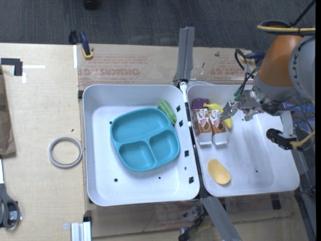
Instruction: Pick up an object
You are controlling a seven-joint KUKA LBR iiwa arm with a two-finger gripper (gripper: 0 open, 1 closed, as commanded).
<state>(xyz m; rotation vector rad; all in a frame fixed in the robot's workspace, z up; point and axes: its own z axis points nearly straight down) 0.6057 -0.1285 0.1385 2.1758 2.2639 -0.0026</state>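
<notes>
In the right bin [261, 177] two small cartons [209, 126] lie side by side near the left wall. Behind them sit a purple item [199, 103] and a yellow banana [219, 112]. A yellow chip-shaped piece [218, 171] rests near the bin's front. My gripper [231, 108] hangs over the back of the right bin, just right of the banana, its tips close to it. Nothing shows between its fingers. The left bin [100, 174] holds a blue divided plate [145, 139] with a green item [168, 111] at its back right edge.
A grey ring [65, 151] lies on the bench left of the bins. Scissors [9, 211] sit at the bench's front left corner. A metal divider post [185, 54] rises behind the seam between the bins. Cables hang around the arm on the right.
</notes>
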